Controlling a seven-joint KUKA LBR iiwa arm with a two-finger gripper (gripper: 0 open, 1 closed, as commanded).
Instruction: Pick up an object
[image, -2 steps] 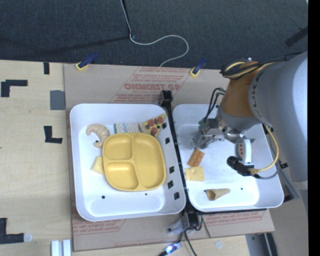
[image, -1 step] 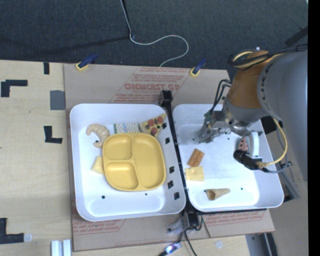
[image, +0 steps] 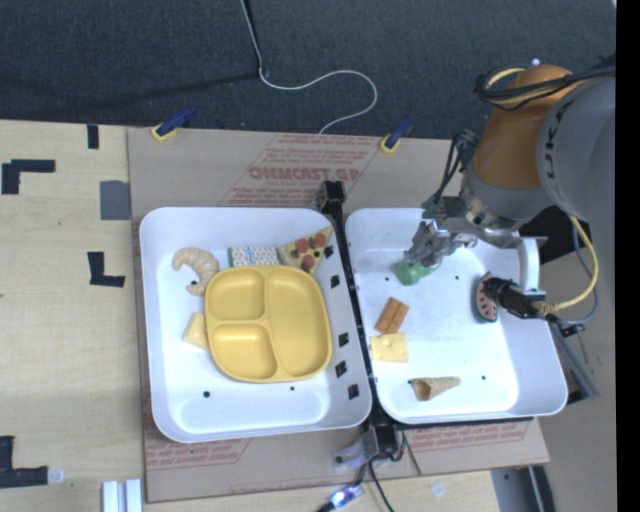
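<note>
Arm reaches in (slanting down) — gripper (image: 424, 250) touching green object (image: 410, 270).

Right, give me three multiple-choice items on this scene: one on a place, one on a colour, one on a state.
1. Where is the yellow divided plate?
A. in the left bin
B. in the right bin
C. on the cardboard outside the bins

2. What colour is the small object under the gripper?
A. red
B. green
C. blue

3. How does the cone in the right bin rest?
A. standing upright
B. lying on its side
C. stacked on the plate

Answers: 1 A, the plate sits inside the left bin. 2 B, the object at the gripper tip is green. 3 B, the cone lies flat on the bin floor.
</note>
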